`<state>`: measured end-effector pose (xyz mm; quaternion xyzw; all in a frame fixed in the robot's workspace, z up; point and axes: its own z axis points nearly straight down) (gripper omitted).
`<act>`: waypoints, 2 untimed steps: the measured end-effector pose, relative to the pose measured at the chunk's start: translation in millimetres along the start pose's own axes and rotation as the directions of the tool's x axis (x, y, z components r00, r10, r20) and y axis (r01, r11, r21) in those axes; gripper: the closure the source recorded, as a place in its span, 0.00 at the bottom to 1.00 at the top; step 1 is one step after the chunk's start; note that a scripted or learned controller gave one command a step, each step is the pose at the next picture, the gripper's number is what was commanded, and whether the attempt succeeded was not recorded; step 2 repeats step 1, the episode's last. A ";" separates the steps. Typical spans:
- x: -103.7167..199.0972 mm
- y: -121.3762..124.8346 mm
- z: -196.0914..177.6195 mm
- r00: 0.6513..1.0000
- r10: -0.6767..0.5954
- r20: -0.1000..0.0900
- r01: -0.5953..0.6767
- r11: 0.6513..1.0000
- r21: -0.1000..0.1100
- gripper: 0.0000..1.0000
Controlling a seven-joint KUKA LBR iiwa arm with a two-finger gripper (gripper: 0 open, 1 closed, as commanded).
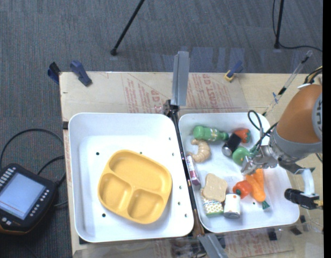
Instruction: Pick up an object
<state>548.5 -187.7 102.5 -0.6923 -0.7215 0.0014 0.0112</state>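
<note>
In the right bin [278, 219] | our gripper [253, 165] over the carrot [258, 184], fingers' state we cannot tell | we judge it light, stiff, slick; grip mid-body.

Red print on the cardboard [154, 93] behind the bins: large letters, upside down from this angle, between red diagonal lines. Left patch near the post reads roughly "OD" with a further letter, uncertain. Right patch beside the post shows a longer word, possibly ending "ULT" with a "D" alongside; not legible with any confidence. Pendant [17, 195] at lower left: lit screen and rows of keys, nothing readable. Small can [232, 205] and packet [213, 207] in the right bin: printed wrappers, too small to read. Nothing else lettered.
</note>
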 end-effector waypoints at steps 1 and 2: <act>122.1 48.0 -102.9 1.000 0.012 0.011 -0.012 1.000 -0.019 1.00; 122.1 48.0 -102.9 1.000 0.012 0.011 -0.012 1.000 -0.019 1.00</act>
